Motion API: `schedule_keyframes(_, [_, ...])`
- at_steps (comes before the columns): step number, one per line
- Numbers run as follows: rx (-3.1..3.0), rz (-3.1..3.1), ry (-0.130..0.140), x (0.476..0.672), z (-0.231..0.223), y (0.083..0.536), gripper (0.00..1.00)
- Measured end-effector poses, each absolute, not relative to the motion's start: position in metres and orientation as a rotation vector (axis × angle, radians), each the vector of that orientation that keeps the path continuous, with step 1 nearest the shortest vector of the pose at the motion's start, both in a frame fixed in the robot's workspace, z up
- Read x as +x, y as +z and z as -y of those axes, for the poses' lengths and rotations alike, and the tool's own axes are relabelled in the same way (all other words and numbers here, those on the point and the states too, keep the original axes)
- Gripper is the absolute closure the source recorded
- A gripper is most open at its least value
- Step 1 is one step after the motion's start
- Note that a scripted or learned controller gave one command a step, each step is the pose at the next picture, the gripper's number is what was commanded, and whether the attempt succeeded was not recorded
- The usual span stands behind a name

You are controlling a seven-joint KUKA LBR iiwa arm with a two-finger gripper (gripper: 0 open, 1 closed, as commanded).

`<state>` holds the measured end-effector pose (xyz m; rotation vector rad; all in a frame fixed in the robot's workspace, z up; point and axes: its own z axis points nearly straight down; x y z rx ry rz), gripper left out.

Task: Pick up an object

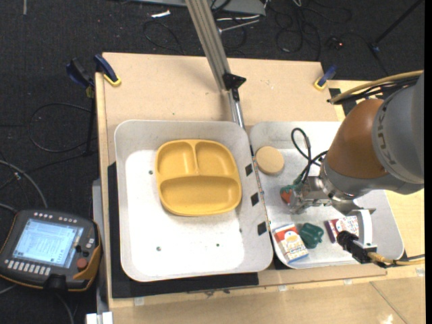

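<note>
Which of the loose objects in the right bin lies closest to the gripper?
The small red object, right beside the gripper. The tan round piece lies further up the bin, the green piece and carton lower.

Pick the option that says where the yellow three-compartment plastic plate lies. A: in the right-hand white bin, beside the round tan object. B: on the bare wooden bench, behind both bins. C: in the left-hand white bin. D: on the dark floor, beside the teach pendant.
C: the yellow three-compartment plastic plate lies flat inside the left-hand white bin, apart from the round tan object in the right-hand white bin.
</note>
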<state>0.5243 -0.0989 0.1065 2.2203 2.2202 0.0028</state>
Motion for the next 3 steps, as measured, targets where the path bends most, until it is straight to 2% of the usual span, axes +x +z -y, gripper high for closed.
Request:
schedule_keyframes(1, [2.217, -2.220, 0.004, 0.516, 0.099, 0.161, 1.00])
schedule_keyframes(2, [2.214, -2.221, 0.005, 0.527, 0.096, 0.216, 1.00])
schedule_keyframes(3, [2.215, -2.221, 0.004, 0.529, 0.096, 0.250, 1.00])
